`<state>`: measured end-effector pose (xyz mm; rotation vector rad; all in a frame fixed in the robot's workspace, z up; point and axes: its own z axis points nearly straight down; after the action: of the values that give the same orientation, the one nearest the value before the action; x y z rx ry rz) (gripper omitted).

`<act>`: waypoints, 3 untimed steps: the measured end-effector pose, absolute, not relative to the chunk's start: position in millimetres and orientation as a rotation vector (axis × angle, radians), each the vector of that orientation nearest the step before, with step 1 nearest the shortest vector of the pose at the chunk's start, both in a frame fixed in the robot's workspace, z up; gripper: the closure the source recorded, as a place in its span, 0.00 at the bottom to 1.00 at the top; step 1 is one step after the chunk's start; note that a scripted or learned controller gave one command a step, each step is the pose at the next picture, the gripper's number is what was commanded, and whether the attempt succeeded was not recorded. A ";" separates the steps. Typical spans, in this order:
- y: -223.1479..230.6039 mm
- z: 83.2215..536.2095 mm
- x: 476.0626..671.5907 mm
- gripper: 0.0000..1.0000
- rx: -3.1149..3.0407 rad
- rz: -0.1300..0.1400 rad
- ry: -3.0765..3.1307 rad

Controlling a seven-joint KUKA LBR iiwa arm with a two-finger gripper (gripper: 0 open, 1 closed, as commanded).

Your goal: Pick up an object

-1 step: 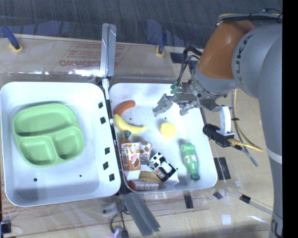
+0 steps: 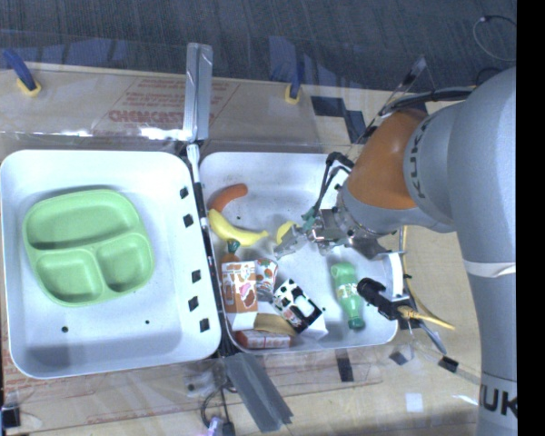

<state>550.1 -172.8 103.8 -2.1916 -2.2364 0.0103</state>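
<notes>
My gripper (image 2: 295, 232) hangs low in the middle of the right bin (image 2: 272, 166), just right of a yellow banana (image 2: 234, 229). An orange-red sausage-shaped toy (image 2: 227, 193) lies above the banana. A green bottle (image 2: 347, 293) lies below and right of the gripper. Along the bin's front sit a small printed carton (image 2: 242, 285), a black-and-white cow-patterned box (image 2: 296, 304) and a brown item (image 2: 265, 332). Nothing shows between the fingers.
The left bin (image 2: 36, 334) holds a green divided tray (image 2: 88, 243). The grey arm with its orange band (image 2: 391, 166) crosses the right bin's right side. A metal divider post (image 2: 198, 89) stands between the bins at the back.
</notes>
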 end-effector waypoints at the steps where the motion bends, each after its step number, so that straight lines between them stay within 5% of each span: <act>1: -209.4 88.9 526.7 0.00 -1.963 0.004 -2.443; 2: -209.8 95.5 526.5 1.00 -1.957 0.008 -2.443; 3: -209.7 95.5 526.6 0.00 -1.956 0.008 -2.443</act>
<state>526.6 -209.7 95.5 -1.9564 -2.4429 0.0081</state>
